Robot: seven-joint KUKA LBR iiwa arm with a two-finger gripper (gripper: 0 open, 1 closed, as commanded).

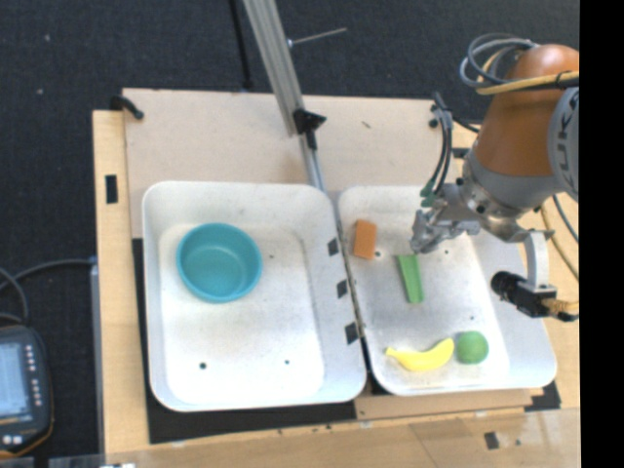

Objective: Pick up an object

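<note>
Where it lies flat, green block (pixel 410 278) looks long, slim

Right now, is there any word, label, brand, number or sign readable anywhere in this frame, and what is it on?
None can be read.
Handheld screen unit at the lower left edge: its display is lit but too small and blurred to read.
Arm housing at the right edge: dark marks, cut off and unreadable.
Blue bowl, orange block, green stick, banana, green ball, white bins: no text.
</note>
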